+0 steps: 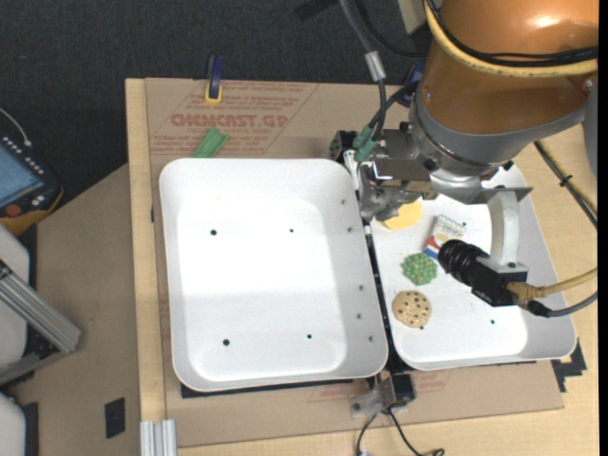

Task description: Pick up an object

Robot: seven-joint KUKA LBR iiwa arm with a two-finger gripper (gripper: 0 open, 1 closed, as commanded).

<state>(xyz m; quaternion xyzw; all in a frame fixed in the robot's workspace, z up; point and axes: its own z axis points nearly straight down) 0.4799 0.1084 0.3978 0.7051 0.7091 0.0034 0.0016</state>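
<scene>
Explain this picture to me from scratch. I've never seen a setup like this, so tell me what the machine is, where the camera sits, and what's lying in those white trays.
The big grey and orange shape at the upper right is a robot arm. It reaches in from the right, and its gripper hangs low over the right-hand bin.

A single camera is fixed above the bench and looks down at a slant, so you see both bins from overhead.

Two shallow white bins sit side by side on a cardboard sheet. The left bin shows just a few small dark dots on its floor. The right bin has a yellow piece beside the gripper, a green bumpy ball, a speckled tan disc and a small white packet.

I cannot tell from this angle whether anything is held.
</scene>
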